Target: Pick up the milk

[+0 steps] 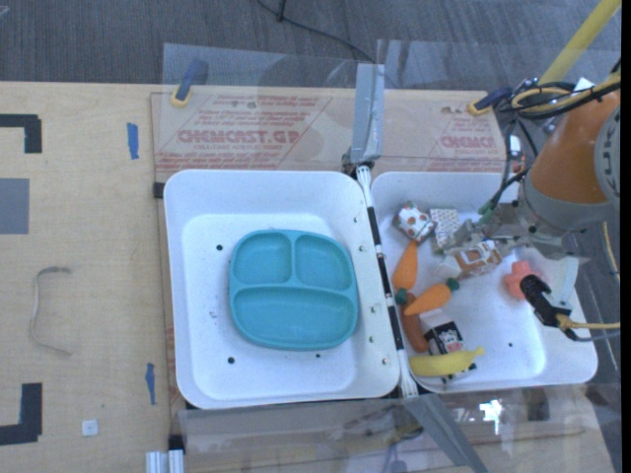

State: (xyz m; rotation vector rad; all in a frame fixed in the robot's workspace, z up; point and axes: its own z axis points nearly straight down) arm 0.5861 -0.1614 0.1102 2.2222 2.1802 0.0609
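Grey arm with orange band [582, 151]: cut off at right edge. Small white patterned carton [477, 255] in right bin: partly hidden under wrist, markings unreadable.

A pale wooden bench [89, 225] with blue tape marks [132, 140] stands on dark grey carpet [148, 3].

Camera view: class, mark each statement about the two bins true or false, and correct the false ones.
1. The blue divided plate lies in the left bin. True.
2. The banana lies on the plate. False: it lies in the right bin, near its front edge.
3. Two carrots lie in the right bin. True.
4. The arm reaches over the left bin. False: it is over the right bin.
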